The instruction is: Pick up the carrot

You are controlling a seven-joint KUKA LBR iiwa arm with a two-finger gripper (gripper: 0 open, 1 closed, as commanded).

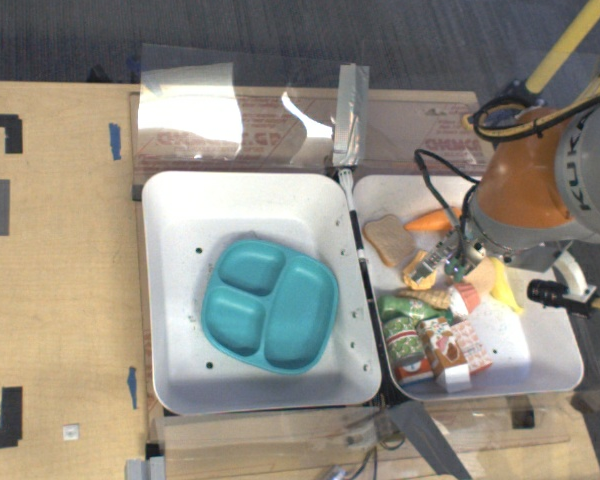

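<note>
1. The carrot (pixel 429 222) lies in the right bin (pixel 555 363), near its far edge, touching a slice of bread (pixel 387 237).
2. The claw (pixel 442 261) hangs just beside the carrot, on its near side; whether it is apart or together cannot be told.
3. One carrot, one bread slice and one banana (pixel 504 284) lie in the right bin.
4. The left bin (pixel 180 208) holds one teal divided plate (pixel 270 306), at its centre.

A divided tray (pixel 270 306) lay in the left bin (pixel 170 208); the carrot (pixel 427 222) lay in the right bin (pixel 550 363), behind food packets (pixel 430 338).
</note>
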